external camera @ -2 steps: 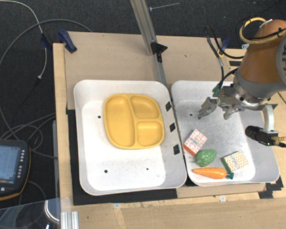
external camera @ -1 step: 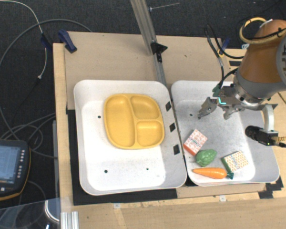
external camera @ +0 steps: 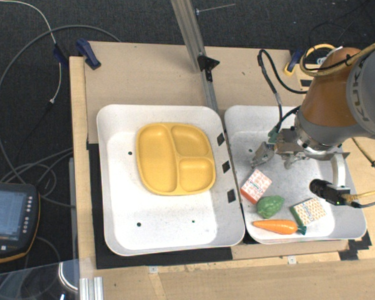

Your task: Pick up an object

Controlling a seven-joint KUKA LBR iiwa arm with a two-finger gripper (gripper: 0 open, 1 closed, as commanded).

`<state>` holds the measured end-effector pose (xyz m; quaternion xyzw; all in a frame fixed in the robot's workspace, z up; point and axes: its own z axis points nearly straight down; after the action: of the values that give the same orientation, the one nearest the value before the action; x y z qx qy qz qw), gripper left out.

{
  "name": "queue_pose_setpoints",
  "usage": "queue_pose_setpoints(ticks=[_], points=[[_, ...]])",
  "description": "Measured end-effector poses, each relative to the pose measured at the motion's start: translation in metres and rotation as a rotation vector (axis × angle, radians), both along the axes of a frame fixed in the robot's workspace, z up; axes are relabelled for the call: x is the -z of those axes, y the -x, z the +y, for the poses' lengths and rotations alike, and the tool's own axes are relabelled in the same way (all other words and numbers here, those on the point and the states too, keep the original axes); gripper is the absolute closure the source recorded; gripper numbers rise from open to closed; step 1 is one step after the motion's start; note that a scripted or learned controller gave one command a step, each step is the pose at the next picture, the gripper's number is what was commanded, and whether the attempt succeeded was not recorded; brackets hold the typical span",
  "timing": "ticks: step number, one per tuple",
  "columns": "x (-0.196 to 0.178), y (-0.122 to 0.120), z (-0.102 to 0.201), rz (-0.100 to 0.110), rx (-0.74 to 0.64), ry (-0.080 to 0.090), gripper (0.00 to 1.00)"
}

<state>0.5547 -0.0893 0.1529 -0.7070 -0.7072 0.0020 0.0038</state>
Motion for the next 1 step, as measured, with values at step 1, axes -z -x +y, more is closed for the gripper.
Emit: queue_pose_setpoints(ticks=[1], points=[[0.0467,-0.0060,-0.0031,0.000,0.000,0.000,0.00]])
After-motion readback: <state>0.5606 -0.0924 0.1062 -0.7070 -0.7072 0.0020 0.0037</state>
